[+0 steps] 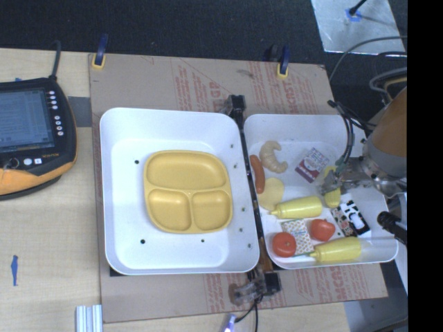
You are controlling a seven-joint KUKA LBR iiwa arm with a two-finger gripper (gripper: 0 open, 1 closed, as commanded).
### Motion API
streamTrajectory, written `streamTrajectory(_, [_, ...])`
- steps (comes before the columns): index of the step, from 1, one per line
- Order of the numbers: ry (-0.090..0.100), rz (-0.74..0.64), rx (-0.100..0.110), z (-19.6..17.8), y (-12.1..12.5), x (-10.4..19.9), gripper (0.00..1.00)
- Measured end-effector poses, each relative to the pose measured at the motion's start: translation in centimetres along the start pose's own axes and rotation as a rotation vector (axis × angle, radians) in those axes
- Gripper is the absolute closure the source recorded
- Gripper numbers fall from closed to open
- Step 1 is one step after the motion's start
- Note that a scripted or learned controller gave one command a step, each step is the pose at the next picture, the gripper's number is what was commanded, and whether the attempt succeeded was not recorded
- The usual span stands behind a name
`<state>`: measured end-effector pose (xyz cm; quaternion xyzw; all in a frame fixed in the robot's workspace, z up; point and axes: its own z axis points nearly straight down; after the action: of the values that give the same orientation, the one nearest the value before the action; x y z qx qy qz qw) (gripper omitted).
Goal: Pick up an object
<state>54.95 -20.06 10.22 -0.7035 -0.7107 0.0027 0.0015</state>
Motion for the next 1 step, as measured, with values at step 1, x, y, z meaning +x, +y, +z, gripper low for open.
streamTrajectory(1, [0.001, 0.002, -0.002, 0.95, 8.21, 7.13, 1.00])
